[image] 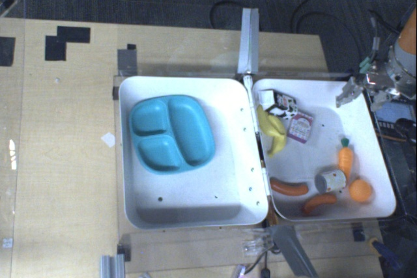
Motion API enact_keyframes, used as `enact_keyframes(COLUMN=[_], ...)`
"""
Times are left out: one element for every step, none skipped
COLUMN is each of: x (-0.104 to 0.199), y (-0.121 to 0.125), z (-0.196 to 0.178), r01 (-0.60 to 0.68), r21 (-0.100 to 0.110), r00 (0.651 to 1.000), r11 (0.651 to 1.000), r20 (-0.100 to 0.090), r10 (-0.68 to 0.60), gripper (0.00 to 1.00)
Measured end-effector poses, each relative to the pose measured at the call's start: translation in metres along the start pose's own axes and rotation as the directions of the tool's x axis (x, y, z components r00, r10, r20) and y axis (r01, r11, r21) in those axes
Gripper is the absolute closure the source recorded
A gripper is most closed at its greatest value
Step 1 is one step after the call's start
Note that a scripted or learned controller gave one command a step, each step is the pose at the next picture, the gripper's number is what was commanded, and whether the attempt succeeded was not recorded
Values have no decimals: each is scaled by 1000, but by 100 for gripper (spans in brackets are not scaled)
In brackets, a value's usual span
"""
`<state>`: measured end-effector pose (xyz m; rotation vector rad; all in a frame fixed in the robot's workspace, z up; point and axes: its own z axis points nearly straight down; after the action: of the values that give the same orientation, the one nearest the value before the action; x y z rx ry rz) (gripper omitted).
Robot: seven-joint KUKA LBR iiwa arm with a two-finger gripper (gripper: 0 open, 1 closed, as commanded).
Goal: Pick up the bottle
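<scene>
Fingers cannot be told apart or together on the grey metal gripper [347, 94], which is being held over the right white bin's [326, 148] far edge. A small grey cylindrical bottle [331, 180] is being seen lying near the front wall.

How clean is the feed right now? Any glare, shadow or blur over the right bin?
Camera view: lighting is even, with no hard glare on the right bin; soft shadows lie along the left bin walls; the small items near the banana look soft and hard to read; the gripper at the bin's far corner is slightly blurred.
</scene>
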<state>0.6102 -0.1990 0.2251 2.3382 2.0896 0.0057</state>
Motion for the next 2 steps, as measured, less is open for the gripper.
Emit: enact_keyframes(x=[27, 28], y=[9, 11], z=[-86, -98], r01=[90, 96], r21=[-2, -9], r00=[996, 995], r11=[996, 995], r20=[0, 2], r10=[-90, -96], gripper=[0, 100])
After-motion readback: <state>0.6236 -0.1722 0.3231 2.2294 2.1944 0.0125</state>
